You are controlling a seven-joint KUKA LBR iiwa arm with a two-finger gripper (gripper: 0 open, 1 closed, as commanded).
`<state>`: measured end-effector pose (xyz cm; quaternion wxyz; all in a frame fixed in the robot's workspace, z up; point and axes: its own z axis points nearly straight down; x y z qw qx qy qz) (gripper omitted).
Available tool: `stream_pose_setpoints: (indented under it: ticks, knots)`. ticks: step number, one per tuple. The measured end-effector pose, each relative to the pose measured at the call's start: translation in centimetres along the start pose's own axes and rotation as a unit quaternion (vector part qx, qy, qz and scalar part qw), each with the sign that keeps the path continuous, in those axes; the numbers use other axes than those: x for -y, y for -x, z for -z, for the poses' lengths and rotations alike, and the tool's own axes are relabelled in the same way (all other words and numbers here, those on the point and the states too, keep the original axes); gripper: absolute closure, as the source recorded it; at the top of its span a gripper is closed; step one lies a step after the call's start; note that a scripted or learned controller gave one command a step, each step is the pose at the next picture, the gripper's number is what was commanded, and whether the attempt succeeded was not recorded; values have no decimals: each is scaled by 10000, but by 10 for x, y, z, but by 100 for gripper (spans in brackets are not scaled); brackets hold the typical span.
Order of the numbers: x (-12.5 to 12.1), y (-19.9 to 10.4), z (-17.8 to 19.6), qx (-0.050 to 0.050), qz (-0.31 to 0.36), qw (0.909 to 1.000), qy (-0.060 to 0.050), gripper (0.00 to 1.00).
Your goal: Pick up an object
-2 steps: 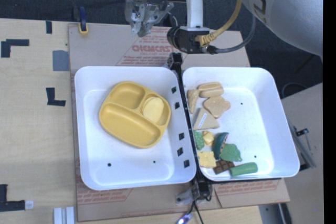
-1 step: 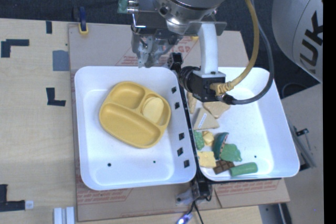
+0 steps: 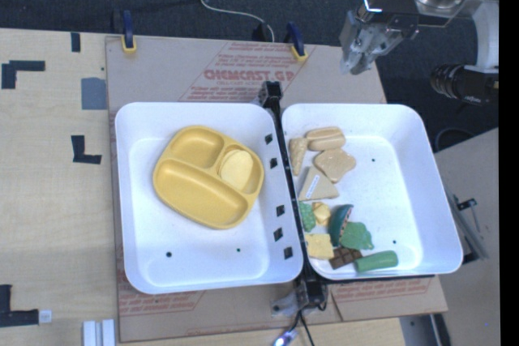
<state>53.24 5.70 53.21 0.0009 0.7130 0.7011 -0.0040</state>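
While I watch from the overhead camera, this is what I log:

Arm: reaching in from the right, high above the bench's far edge, beyond the right bin (image 3: pixel 430 142).
Gripper: the gripper (image 3: pixel 357 61) hangs over the cardboard sheet (image 3: pixel 243 73), well apart from the pile; I see nothing between its fingers, and I cannot tell how wide the jaws stand.
Pick targets: small toy foods heaped along the right bin's left side: tan bread pieces (image 3: pixel 324 139) at the far end, a green pickle (image 3: pixel 375 260) and a brown chocolate piece (image 3: pixel 346 257) nearest me.
Left bin: the left bin (image 3: pixel 134 174) holds a yellow divided plate (image 3: pixel 208 176), lying flat.
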Motion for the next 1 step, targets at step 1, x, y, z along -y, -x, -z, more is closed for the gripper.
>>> stream_pose_setpoints:
  ticks: [1]
  knots:
    - [5,-88,-23,-23,129,9999,-26,100]
